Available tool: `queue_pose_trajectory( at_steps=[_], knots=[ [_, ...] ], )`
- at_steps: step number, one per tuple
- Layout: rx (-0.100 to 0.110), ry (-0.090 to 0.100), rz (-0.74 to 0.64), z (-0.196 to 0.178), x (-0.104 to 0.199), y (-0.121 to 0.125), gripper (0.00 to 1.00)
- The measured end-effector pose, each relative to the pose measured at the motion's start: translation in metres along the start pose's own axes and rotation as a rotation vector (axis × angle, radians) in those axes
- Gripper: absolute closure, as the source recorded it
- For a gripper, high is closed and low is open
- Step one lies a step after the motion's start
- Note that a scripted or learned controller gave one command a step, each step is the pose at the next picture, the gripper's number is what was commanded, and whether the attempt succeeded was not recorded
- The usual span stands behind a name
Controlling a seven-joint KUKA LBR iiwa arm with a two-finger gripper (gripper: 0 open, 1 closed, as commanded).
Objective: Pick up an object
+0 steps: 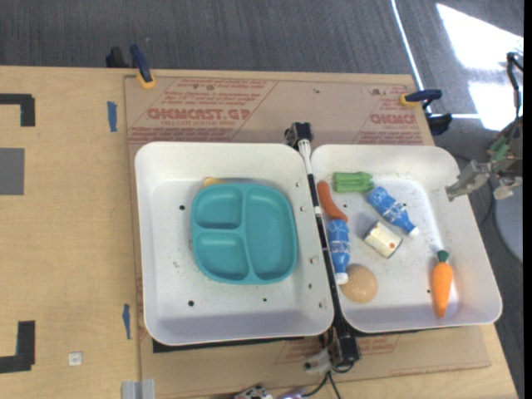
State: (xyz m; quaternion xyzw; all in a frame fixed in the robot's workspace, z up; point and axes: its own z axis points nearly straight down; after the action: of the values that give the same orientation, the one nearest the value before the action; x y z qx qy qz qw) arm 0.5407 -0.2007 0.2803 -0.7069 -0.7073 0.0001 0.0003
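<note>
A teal divided plate fills the left bin. The right bin holds an orange toy carrot with a green top, lying near its right edge, beside two blue bottles, a green piece and a tan ball.

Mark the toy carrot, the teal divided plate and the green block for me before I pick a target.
toy carrot [441, 286]: camera view, middle of its orange body.
teal divided plate [245, 232]: camera view, the ridge between its compartments.
green block [352, 181]: camera view, centre of its top face.
</note>
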Motion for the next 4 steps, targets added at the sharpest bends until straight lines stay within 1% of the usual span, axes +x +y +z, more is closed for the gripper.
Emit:
queue_pose_trajectory(
  at_steps=[1, 2, 3, 4],
  knots=[
    [-0.015, -0.007, -0.1, 0.1374, -0.0218, 0.0015, 0.0],
    [-0.031, -0.016, -0.208, 0.1403, -0.0227, 0.0007, 0.0],
    [-0.03, -0.017, -0.228, 0.1408, -0.0235, -0.0003, 0.0],
    [-0.035, -0.023, -0.31, 0.1414, -0.0239, 0.0, 0.0]
  ],
)
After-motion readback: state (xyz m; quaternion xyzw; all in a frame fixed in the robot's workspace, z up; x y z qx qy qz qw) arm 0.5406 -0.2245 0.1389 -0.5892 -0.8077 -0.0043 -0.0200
